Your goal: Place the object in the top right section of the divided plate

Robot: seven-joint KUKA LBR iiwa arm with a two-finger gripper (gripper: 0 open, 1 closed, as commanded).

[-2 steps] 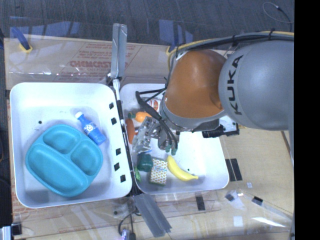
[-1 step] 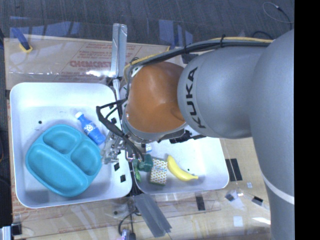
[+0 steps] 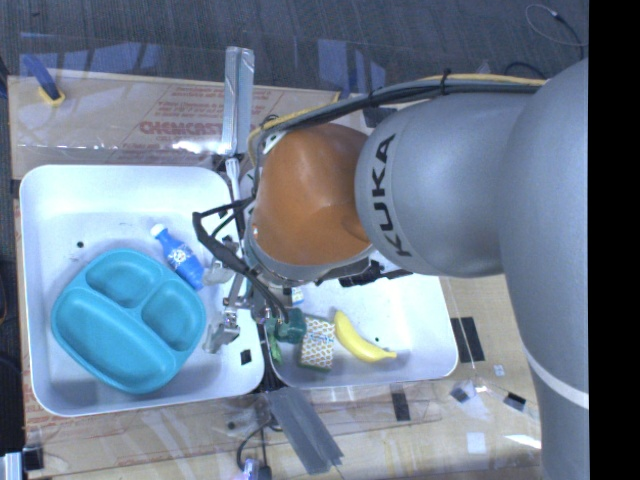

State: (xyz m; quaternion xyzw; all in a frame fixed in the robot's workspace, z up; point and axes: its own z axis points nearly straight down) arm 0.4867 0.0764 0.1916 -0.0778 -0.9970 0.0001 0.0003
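- Nearest us, we see the grey arm [image 3: 450, 188] filling the right of frame.
- We cannot tell the gripper [image 3: 238, 320] state at centre.
- We see the blue divided plate [image 3: 128, 318] lower left, the banana [image 3: 362, 339] lower centre.

bench [image 3: 120, 118], two white bins [image 3: 60, 193], perhaps plastic sheet [image 3: 150, 123]

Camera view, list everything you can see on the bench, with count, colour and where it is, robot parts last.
Bins: two, white, side by side on the bench.
Divided plate: one, light blue, three sections, in the left bin.
Small bottle: one, blue with a white cap, left bin, beside the plate's upper right edge.
Banana: one, yellow, right bin, near its front wall.
Patterned block: one, white with dots, right bin, left of the banana.
Arm: one, grey with an orange band, over the right bin.
Gripper: one, metal, low over the wall between the bins.
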